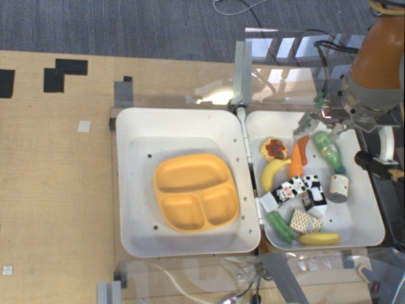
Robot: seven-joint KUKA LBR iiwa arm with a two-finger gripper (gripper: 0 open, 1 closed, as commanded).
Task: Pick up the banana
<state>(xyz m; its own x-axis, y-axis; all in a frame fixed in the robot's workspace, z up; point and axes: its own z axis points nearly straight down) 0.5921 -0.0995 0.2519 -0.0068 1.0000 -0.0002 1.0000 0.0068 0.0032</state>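
While my claw (314, 120) hangs spread over the right bin's (377, 233) back, banana (272, 173) looks light, smooth, curved; pinch across its middle

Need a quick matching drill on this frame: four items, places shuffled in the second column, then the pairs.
Things:
1. orange tray
2. green bottle
3. carrot
4. banana

Places:
A. right bin, far side, beneath the gripper
B. left bin, middle
C. right bin, near the divider, under the pizza toy
D. right bin, upright between pizza toy and green bottle

Pairs: 1-B, 2-A, 3-D, 4-C
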